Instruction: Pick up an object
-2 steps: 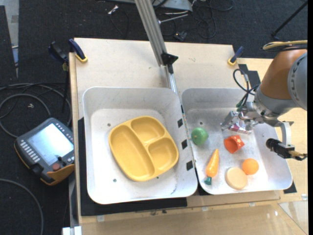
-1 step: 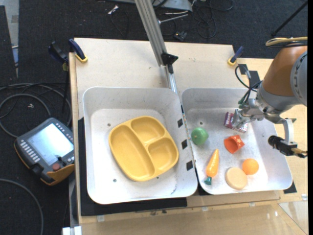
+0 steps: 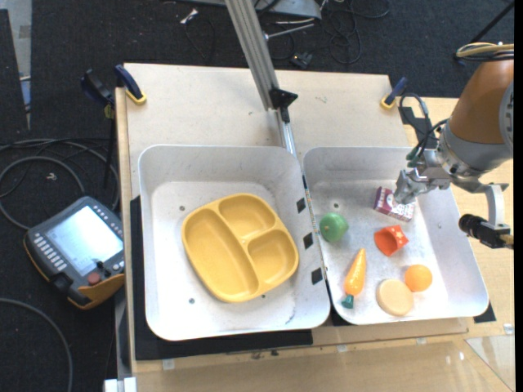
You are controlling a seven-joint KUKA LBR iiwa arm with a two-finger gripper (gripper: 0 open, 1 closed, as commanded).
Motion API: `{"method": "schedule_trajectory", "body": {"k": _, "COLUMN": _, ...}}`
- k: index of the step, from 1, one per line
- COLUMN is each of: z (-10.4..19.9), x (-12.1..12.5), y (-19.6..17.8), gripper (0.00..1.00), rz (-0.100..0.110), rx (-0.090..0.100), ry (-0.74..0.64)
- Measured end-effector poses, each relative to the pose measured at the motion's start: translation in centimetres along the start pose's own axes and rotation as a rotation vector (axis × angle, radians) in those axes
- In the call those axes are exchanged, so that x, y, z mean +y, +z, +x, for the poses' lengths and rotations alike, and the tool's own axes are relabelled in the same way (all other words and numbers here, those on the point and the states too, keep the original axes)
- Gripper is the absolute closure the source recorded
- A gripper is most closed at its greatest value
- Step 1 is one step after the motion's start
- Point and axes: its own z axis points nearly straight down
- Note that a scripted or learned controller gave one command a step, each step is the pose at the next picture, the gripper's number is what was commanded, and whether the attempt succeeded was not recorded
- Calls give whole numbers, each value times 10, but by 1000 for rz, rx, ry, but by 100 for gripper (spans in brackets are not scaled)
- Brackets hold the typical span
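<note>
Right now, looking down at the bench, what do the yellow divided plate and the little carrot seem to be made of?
The yellow divided plate looks like moulded plastic: one even colour, smooth rounded compartment walls, a soft sheen. The carrot looks like a plastic toy too, uniformly orange and glossy with a green tip, though rubber or foam can't be ruled out. Both white bins seem thin matt plastic, a little scuffed.
</note>
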Motion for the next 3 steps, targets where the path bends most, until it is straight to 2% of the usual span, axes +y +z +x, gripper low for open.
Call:
{"method": "schedule_trajectory", "body": {"k": 2, "z": 3, "x": -3, "y": -100, "gripper": 100, "rz": -2, "rx": -1, "ry": 0}}
{"method": "schedule_trajectory", "body": {"k": 3, "z": 61, "x": -7, "y": -92, "gripper": 100, "rz": 7, "rx": 3, "ry": -4}}
